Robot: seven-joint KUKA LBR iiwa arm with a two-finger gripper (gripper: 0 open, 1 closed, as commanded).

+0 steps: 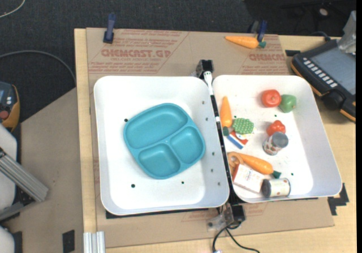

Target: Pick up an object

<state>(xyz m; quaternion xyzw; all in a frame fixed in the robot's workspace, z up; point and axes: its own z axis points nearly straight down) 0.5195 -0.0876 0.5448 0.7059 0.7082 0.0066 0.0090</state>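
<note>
Lying loose, crowding the right bin (308,150) at lower right and probably waiting as pickings: carrot (255,162), tomato (271,98), can (276,143). Sitting alone in the left bin (113,104), centre frame: blue divided plate (164,140).

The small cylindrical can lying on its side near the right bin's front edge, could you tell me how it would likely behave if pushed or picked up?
The small cylindrical can lies on its side, so a push would probably roll it. It looks rigid and smooth, so it may slip. The white carton seems to touch it and might block rolling that way.
</note>
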